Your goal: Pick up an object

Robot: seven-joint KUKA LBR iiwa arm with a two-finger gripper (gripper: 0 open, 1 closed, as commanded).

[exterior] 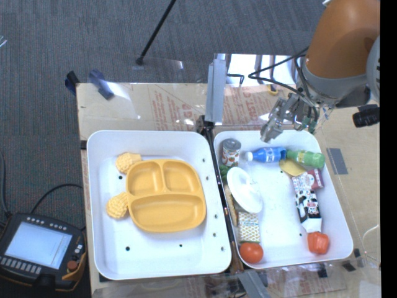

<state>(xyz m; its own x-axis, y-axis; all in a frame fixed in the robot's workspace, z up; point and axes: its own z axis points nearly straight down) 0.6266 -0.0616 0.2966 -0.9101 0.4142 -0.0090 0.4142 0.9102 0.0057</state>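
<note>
My gripper hangs above the far edge of the right bin, with nothing visible between its fingers. Just below it lie a blue bottle and a green bottle, end to end. A small can stands at the bin's far left corner. A white lid-like dish rests left of centre. A black and white carton lies along the right side. A tomato and an orange-red fruit sit near the front edge.
The left bin holds a yellow divided plate and two yellow waffle-like toys. A patterned packet lies in the right bin near the tomato. A teach pendant sits at the bottom left, off the bench.
</note>
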